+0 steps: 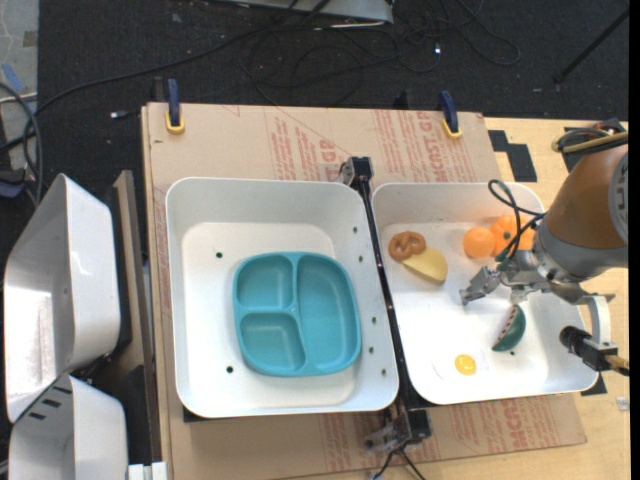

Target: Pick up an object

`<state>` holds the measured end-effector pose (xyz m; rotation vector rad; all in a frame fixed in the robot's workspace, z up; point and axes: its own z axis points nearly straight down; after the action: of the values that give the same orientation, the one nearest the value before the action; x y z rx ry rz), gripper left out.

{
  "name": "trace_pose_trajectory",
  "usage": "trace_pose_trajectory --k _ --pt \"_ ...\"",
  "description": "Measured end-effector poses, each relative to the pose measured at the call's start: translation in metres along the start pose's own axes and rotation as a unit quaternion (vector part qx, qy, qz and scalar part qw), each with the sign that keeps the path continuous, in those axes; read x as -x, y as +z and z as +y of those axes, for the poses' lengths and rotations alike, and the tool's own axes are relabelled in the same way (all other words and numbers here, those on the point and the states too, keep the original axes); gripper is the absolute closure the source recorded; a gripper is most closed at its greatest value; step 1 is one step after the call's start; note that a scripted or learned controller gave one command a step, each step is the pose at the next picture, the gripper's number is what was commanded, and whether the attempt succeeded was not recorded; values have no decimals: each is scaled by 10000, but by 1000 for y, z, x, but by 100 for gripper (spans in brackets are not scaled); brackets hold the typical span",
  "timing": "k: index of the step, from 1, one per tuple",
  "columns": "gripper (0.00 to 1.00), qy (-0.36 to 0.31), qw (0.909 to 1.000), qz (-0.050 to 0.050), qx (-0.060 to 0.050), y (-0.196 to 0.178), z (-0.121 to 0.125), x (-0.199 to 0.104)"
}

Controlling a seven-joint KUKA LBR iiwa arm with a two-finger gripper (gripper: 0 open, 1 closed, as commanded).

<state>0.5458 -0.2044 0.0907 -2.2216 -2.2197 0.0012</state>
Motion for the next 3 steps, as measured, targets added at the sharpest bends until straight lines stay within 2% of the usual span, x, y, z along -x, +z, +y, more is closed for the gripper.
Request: trace_pose_trajectory --k 1,3 --pt "100 0 10000 -2 6 -12 0 0" --pt "100 -21 10000 -16 39 -110 9 1"
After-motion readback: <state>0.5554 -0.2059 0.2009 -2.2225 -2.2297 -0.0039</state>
